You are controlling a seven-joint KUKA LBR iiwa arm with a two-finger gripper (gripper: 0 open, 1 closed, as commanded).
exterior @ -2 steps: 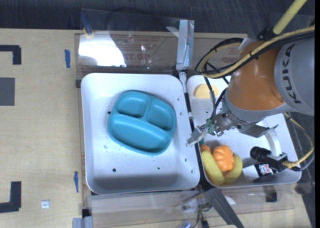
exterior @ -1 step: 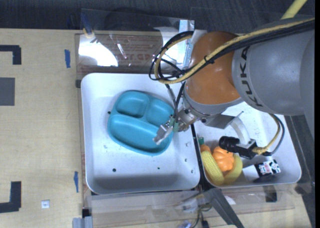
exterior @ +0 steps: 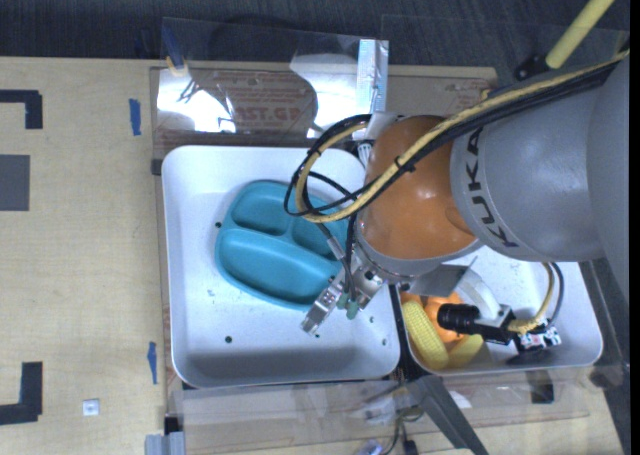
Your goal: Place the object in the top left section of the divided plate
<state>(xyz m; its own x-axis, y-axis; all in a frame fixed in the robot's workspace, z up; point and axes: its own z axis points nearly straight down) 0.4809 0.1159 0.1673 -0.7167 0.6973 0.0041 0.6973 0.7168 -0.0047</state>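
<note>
A teal divided plate (exterior: 268,243) lies in the left white bin (exterior: 190,273), with raised ridges splitting it into sections; its right part is hidden under the arm. My gripper (exterior: 333,308) hangs just off the plate's lower right edge, above the bin floor. Its tips look small and metallic, with a bit of green beside them. I see nothing clearly between them. The orange wrist band (exterior: 415,198) and grey arm cover the gap between the bins.
The right bin (exterior: 575,343) holds a yellow corn-like item (exterior: 425,335), an orange piece (exterior: 445,318) and a black object (exterior: 465,321). Black and yellow cables loop over the plate's upper right. A clear plastic panel stands behind the left bin.
</note>
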